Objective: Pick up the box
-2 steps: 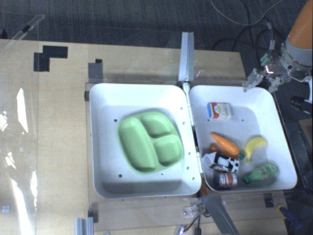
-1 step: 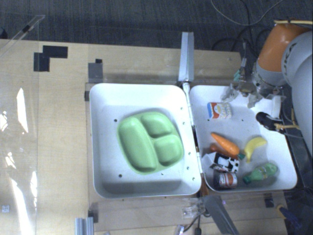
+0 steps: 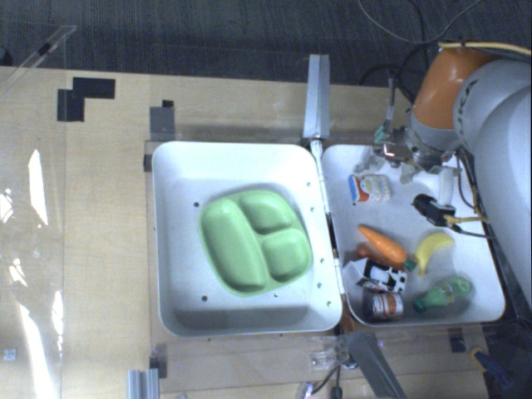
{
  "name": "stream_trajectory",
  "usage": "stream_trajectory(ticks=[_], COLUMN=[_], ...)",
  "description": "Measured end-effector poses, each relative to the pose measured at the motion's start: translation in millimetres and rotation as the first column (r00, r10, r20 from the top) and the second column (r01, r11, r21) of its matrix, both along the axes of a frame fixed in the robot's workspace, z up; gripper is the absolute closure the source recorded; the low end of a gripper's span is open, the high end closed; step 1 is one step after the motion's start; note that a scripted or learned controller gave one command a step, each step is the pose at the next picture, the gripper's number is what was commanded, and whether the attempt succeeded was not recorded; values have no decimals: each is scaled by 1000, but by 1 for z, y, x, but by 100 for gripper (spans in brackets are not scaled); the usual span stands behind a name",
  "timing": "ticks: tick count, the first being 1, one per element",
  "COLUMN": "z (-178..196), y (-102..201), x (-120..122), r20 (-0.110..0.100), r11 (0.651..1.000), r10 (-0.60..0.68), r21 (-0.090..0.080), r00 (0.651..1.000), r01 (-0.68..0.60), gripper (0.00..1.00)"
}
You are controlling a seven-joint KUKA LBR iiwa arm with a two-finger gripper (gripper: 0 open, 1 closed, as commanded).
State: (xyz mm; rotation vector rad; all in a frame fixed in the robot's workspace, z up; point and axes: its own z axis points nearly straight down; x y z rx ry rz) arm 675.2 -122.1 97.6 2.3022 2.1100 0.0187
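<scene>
Approach step, judged: arm in over right bin, end effector low at bin's far edge, nothing between its fingers; open or closed, cannot tell. Box flat on bin floor, far-left part, just beside end effector, toward left bin. Next: shift over box, descend, close. Carrot nearer, apart from box
</scene>
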Motion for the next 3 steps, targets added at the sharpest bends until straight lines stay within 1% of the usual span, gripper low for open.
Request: stream_trajectory(ticks=[1,2,3], z=[0,1,1], y=[4,-1,7], x=[0,-5,-6], r20=[2,9,8], r11=[1000,999,1000], r10=[13,43,24], r21=[-1,1,0], r00=[1000,999,1000], r01=[-13,-43,-24], gripper=[0,0,0])
